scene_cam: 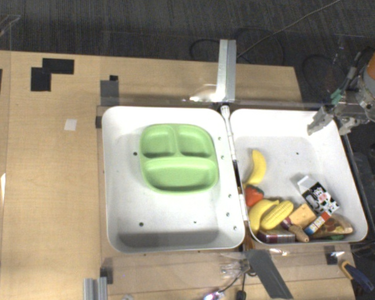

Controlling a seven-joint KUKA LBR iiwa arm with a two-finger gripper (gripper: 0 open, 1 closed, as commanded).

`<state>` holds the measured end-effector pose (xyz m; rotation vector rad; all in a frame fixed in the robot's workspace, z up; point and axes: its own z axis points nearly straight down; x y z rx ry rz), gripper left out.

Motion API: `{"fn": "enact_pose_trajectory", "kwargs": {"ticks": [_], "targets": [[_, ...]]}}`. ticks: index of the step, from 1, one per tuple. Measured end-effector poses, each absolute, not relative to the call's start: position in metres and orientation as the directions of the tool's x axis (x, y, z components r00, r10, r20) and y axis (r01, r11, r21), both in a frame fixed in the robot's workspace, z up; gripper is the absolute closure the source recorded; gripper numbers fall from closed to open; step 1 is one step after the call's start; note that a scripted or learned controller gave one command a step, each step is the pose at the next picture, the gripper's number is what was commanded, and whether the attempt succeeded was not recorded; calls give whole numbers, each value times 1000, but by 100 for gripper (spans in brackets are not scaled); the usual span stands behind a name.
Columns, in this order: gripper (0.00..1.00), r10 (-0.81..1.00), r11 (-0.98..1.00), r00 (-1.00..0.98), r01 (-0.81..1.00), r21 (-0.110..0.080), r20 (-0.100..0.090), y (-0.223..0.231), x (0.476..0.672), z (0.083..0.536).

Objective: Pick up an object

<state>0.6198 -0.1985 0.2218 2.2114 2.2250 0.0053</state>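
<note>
Banana: one, lying alone mid right bin, apart from the pile. Likely light, firm, smooth and curved; best taken across its middle. Corn: one, in the front pile. Carton: one. Green plate: one, left bin. Jaws at the right bin's far corner; their opening cannot be told.
</note>
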Motion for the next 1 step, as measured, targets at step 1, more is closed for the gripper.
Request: {"fn": "enact_pose_trajectory", "kwargs": {"ticks": [1], "targets": [[0,992,-125,125,992,3,0,-205,580,100]]}}
